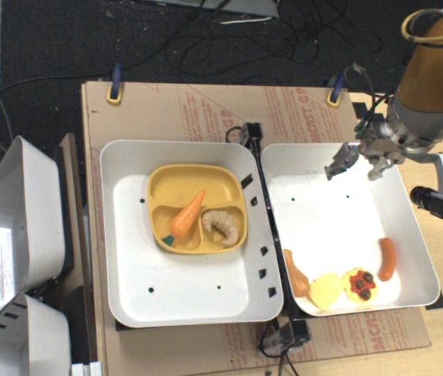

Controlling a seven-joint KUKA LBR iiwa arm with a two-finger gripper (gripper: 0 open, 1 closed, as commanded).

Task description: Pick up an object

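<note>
My gripper (358,165) hangs open over the far edge of the right bin (339,225), its two dark fingers spread apart with nothing between them. Along that bin's near edge lie an orange sausage (387,258), a small pizza slice with dark toppings (360,283), a yellow round piece (325,290) and an orange curved piece (295,274). In the left bin (127,288) stands a yellow divided plate (167,185) holding a carrot (187,214) and a pale shrimp (222,226).
Black clips run along the divider (262,210) between the bins. Orange clamps (114,94) (334,96) hold the cardboard base at the back. White boxes (18,233) stand to the left of the bench.
</note>
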